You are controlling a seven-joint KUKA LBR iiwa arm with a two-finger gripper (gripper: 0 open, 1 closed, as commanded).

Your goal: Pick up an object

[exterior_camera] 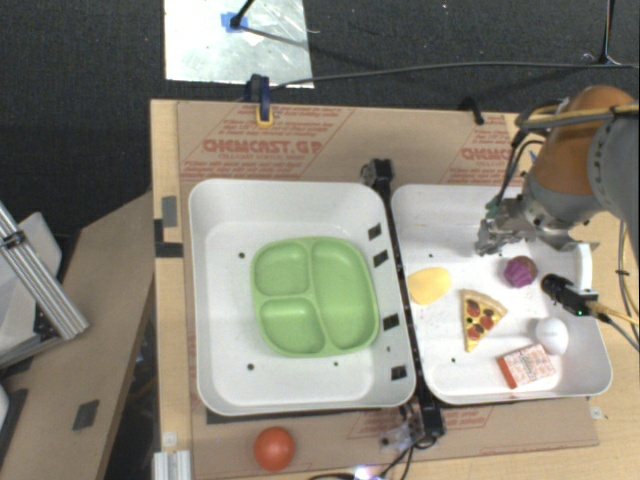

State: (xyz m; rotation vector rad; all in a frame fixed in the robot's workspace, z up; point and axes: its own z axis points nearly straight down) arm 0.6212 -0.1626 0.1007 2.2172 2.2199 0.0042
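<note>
Brown surface (300,138): cardboard-covered, carries both bins; extends to all sides of the claw.
Left bin (215,268): white, shallow, well to the left of the claw.
Right bin (440,218): white, shallow; the claw sits over its upper right part.
Arm (575,158): grey with an orange band, reaches in from the right, above the claw.
Green tray (313,295): three compartments, lies in the left bin, far left of the claw.
Claw (493,236): low over the right bin floor; finger state cannot be determined.
Pizza slice (481,318): below the claw.
Red-and-white box (527,367): well below the claw, to its right.
Yellow object (429,285): below-left of the claw.
White egg (551,335): below-right of the claw.
Purple object (519,270): just below-right of the claw, apart from it.
</note>
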